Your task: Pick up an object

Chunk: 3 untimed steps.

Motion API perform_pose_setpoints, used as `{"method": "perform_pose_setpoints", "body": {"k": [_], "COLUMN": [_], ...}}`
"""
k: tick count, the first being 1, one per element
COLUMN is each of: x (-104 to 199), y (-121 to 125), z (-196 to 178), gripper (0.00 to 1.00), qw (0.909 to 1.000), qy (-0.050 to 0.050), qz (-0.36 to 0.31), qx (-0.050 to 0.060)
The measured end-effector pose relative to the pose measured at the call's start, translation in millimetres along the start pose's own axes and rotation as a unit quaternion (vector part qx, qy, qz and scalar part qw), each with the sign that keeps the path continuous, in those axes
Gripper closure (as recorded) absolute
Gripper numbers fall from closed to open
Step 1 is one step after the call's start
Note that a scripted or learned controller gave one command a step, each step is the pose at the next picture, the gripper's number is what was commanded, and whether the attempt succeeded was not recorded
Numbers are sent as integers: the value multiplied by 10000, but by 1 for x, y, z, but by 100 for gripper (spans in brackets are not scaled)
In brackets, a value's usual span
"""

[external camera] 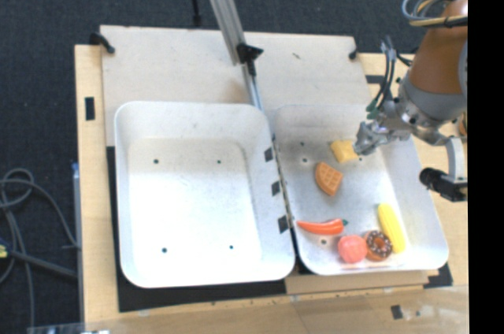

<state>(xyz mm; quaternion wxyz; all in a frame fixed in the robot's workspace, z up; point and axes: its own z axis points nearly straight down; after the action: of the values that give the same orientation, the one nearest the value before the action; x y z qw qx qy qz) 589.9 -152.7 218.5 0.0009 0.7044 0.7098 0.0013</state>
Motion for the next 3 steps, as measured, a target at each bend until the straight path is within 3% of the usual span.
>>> {"method": "perform_pose_setpoints", "body": {"k": [1, 2, 3], "x": [48, 93, 138], "y": [23, 31, 49], "z": [4, 2, -16], "gripper": [100, 100, 100], "qw": [10000, 10000, 10000], "qy": [-2, -2, 5], "qz": [4, 8, 4], "qx": [5, 1, -3]}}
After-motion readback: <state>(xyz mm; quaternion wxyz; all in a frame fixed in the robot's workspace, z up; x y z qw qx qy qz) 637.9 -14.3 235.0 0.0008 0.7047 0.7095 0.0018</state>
